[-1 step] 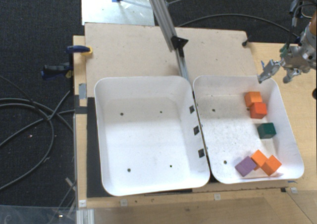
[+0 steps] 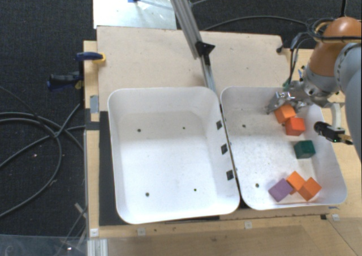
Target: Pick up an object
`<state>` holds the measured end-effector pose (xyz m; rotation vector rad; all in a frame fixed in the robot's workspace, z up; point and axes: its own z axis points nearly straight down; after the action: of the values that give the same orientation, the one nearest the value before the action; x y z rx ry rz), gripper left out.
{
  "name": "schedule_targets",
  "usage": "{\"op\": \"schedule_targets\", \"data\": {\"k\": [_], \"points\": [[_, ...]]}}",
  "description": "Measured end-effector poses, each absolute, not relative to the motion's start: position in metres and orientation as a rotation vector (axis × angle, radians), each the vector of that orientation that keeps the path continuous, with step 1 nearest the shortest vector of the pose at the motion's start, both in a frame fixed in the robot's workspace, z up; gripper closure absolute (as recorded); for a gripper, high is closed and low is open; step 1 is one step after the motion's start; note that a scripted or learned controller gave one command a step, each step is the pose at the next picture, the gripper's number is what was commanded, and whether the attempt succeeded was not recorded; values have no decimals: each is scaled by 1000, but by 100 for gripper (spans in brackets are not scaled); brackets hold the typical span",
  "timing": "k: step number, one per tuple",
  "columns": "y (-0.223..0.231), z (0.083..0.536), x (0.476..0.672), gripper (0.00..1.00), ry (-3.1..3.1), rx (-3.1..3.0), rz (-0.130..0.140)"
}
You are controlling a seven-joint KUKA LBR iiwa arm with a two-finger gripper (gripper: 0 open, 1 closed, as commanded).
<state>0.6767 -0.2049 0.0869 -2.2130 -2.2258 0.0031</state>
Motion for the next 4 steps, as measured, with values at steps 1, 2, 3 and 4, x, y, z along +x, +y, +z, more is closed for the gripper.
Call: {"op": "schedule_targets", "data": {"k": [1,2,3,4], "points": [[-206,103,679,100,-2236,-2215,0],[-123,92,661,100,-2235,-2210,-4],[-54,196,674,100,-2239,-2213,-14],[-44,190,654,100,-2228,-2213,1]]}}
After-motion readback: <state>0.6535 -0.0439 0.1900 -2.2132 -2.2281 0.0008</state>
